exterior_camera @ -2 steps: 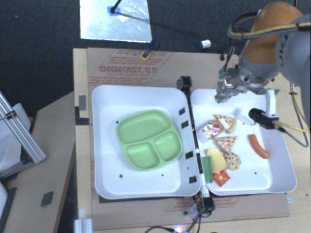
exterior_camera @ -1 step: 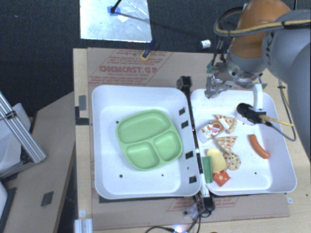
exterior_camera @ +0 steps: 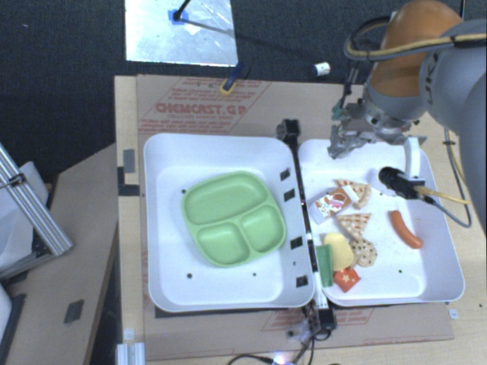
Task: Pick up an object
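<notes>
Toy food pieces lie clustered in the right bin (exterior_camera: pixel 443 278), toward its left half: a pizza slice (exterior_camera: pixel 355 192) touching a small red-and-white packet (exterior_camera: pixel 332 203), a second slice (exterior_camera: pixel 355 223) just below them, then a yellow piece (exterior_camera: pixel 340 249) pressed against a brown waffle-like biscuit (exterior_camera: pixel 366 253), a green strip (exterior_camera: pixel 325 261) along the divider, and a red piece (exterior_camera: pixel 347 279) nearest the front rim. An orange sausage (exterior_camera: pixel 405 229) lies apart on the right with bare white floor around it. Several pieces overlap, and their exact shapes are hard to make out. The tool (exterior_camera: pixel 344 144) hangs over the bin's far left corner, above the pizza slice and clear of every piece; whether it is open or closed cannot be told from this slant, as the wrist hides much of it. The arm's grey and orange body is cut off at the right edge. The front right part of the bin lies open. In the left bin (exterior_camera: pixel 163 204) sits a green divided plate (exterior_camera: pixel 232 217), alone. Both bins rest on a cardboard sheet (exterior_camera: pixel 202 105) with red lettering on the desk (exterior_camera: pixel 84 204); a silver panel (exterior_camera: pixel 183 21) lies beyond.
</notes>
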Controlling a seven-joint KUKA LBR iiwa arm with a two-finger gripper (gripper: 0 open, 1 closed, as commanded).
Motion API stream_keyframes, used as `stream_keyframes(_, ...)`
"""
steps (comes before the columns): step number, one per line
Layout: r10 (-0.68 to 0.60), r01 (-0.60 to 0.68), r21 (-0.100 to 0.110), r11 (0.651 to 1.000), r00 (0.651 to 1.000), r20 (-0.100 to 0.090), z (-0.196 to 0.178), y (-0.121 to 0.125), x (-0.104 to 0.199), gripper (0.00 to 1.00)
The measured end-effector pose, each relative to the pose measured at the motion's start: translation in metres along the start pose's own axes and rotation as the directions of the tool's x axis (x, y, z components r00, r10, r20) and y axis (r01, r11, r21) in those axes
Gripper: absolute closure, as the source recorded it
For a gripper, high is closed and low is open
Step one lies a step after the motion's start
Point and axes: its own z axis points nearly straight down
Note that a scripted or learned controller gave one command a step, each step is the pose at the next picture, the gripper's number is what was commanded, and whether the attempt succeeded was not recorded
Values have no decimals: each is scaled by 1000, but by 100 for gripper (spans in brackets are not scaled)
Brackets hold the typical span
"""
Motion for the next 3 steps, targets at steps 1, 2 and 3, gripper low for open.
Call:
stream_keyframes(1,-4,4,-1,1000,1000,0,1,3,6,100)
stream_keyframes(2,-1,1,-1,1000,1000,0,0,1,1,100)
stream_keyframes(3,-4,4,-1,1000,1000,-1,-13,8,1,100)
